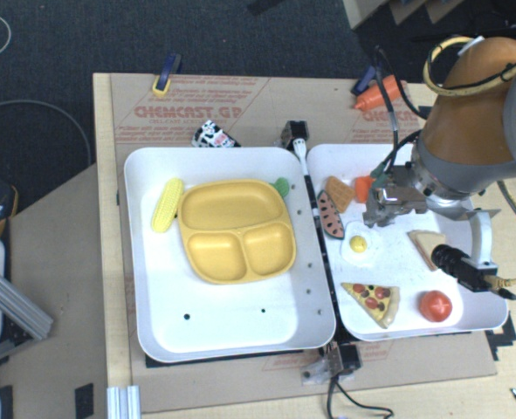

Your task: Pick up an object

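The gripper (381,209) hangs over the right bin (480,321); whether its jaws are spread I cannot tell. The egg (357,244) lies just below-left of them, nearest.

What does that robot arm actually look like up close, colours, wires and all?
The arm is a fat rounded body, orange on top with a grey section below it. Black cables loop along its side. At its lower end sits a small grey and black metal gripper. A separate black cylindrical part juts out below, on a pale bracket.
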Robot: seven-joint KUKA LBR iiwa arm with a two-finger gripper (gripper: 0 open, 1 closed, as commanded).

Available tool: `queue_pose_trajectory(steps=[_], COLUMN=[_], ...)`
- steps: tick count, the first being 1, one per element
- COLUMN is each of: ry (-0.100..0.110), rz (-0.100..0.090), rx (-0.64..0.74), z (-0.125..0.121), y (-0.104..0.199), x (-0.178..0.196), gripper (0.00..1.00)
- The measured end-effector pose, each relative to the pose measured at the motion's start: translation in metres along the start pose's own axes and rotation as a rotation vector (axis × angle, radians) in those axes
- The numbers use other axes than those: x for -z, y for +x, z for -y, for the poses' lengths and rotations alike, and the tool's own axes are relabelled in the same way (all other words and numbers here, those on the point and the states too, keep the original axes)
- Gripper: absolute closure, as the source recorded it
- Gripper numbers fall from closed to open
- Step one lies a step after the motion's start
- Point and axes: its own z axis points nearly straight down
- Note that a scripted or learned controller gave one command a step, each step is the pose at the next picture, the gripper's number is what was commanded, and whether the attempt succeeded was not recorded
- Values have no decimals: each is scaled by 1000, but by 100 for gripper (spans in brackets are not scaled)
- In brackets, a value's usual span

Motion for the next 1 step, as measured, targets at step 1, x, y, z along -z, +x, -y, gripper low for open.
queue_pose_trajectory(steps=[1], ry=[-3], rz=[1], rx=[2], z=[-5], y=[7], x=[-3], gripper=[100])
